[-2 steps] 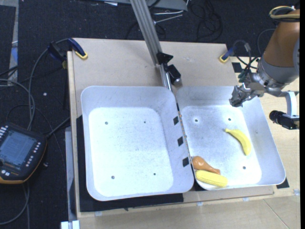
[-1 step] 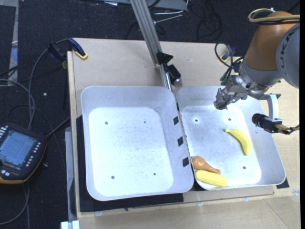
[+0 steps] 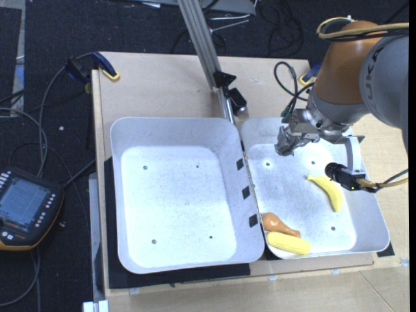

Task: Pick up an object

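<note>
Progress on the pick looks like its early part: none of the objects is lifted, all three lie on the floor of the right shallow white plastic bin, and the reach, grasp and lift are all left to do, as far as this view lets me judge.

Nearest, against the near wall of that bin, lies a stubby yellow corn-cob-shaped toy, its surface faintly ridged and matte. Touching it on its far side is a small orange-tan piece, pear-like or drumstick-like in shape, smooth and slightly glossy; I cannot tell exactly what it models. Farther in and to the right rests a curved yellow toy banana, smooth-skinned, tapering at both ends, well apart from the other two.

The left shallow white bin sits just beside it, sharing a raised middle edge with dark clips; its floor is speckled and dull, with rounded corners and a few small dark dots.

Farthest, the grey metal two-finger gripper hangs over the far left part of the right bin, away from every object. Whether it is spread or pressed together I cannot tell at this angle; nothing is visibly pinched. Above it, the arm's orange band is glossy and rounded.
</note>
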